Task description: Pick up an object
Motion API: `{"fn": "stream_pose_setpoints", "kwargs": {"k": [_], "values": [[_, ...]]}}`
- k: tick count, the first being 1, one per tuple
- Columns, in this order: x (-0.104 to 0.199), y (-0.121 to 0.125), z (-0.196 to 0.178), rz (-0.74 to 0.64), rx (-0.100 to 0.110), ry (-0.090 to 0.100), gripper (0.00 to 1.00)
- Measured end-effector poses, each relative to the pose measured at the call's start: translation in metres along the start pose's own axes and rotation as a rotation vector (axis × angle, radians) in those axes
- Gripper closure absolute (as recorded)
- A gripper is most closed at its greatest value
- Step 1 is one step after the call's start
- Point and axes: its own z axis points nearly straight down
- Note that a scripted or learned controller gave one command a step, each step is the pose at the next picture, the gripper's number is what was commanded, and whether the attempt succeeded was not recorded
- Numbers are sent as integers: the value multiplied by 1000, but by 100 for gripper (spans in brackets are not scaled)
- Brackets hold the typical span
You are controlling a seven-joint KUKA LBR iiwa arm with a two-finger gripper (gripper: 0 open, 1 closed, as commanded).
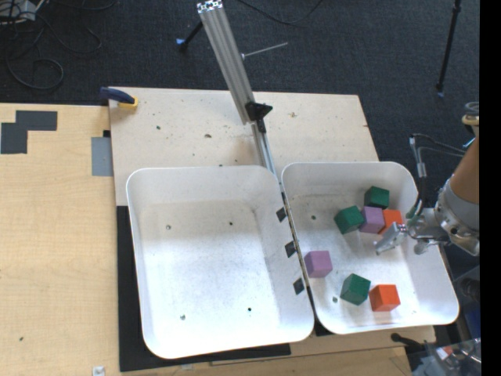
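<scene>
Several small blocks lie in the right bin (427,308). Near its far right side a green block (376,197) sits behind a tight cluster of a green block (349,218), a purple block (373,218) and an orange block (391,218). A lone purple block (318,263) rests by the divider. Toward the front sit a green block (355,288) and an orange block (384,297) side by side. My gripper (399,240) reaches in from the right, low over the bin, just in front of the orange block in the cluster. Nothing visible is held in it.
The left bin (156,210) adjoins the right one along a shared rim with black clips (290,247). A slanted aluminium pole (231,61) rises behind the bins. The arm's wrist (462,210) hangs over the right bin's right wall.
</scene>
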Motion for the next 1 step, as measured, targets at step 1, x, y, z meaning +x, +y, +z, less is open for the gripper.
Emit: {"fn": "stream_pose_setpoints", "kwargs": {"k": [1], "values": [[-6, -9, 56, 0, 2, 0, 0]]}}
